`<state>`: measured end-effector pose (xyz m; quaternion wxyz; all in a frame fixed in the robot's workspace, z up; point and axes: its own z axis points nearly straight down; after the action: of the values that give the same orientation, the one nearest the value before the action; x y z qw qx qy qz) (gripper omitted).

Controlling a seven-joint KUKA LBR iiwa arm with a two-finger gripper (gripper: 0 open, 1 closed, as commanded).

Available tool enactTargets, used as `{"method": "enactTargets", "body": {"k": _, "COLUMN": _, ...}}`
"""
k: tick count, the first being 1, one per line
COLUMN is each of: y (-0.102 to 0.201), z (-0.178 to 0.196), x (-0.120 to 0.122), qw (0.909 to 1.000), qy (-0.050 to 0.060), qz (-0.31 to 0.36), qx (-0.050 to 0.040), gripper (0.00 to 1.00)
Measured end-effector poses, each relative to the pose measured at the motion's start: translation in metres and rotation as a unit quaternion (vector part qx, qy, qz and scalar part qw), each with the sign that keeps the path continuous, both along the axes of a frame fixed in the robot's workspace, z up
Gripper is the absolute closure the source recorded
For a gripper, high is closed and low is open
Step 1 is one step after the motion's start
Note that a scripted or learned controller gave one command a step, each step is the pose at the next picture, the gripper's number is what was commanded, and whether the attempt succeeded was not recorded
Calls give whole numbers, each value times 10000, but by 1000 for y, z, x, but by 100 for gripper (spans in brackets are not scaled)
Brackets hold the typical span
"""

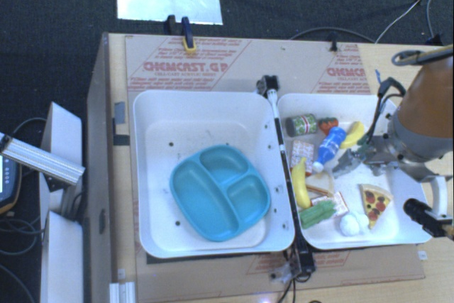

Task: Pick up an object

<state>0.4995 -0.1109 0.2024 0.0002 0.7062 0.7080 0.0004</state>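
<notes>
White plastic bins (213,104), two of them, are sitting side by side on a cardboard-topped bench (213,60).

Left bin is holding one smooth blue divided tray (220,191) with three compartments. Right bin (319,241) is carrying the clutter: one green-labelled can (303,125), one blue and white bottle (330,147) lying tilted, two yellow bananas, the bigger banana (300,182) running along the left wall, one pizza slice (373,204) shaped like a wedge, one round white ball (349,225), one green bundle (316,212), plus a sandwich-looking piece (320,185). Grey arm with the orange band is reaching in from the right, and its gripper (349,161) is hanging low just beside the bottle, among the objects; can't tell whether it's spread or pinching anything since it's too blurry.
</notes>
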Motion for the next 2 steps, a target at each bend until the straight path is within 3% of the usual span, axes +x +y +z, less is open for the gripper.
{"method": "enactTargets", "body": {"k": 1, "y": -47, "z": -19, "x": 63, "qw": 10000, "qy": -5, "qz": -9, "qx": -5, "gripper": 0}}
{"method": "enactTargets", "body": {"k": 2, "y": -50, "z": -62, "x": 126, "qw": 10000, "qy": -2, "qz": 8, "qx": 0, "gripper": 0}}
